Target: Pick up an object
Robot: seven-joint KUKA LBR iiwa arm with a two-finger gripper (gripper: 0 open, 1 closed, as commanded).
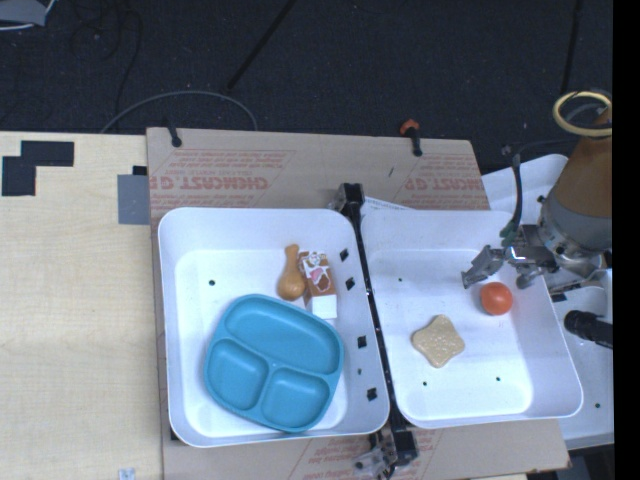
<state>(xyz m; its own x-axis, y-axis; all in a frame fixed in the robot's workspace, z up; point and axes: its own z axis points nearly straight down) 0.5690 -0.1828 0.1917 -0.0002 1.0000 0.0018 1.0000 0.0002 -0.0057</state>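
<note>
The bench (70, 298) bears cardboard (300, 173) under two white bins (180, 268).

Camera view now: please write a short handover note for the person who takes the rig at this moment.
Gripper: over the right bin, at its right side, holding nothing that I can see.
Red ball: in the right bin, just below the gripper.
Beige cookie-like piece: lower middle of the right bin.
Left bin: blue divided plate, brown drumstick toy, small figure.
Done: nothing lifted.
Left: grasp and lift one object.

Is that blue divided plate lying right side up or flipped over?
Right side up: the blue three-compartment plastic plate lies flat in the left white bin, its hollow compartments facing upward.
</note>
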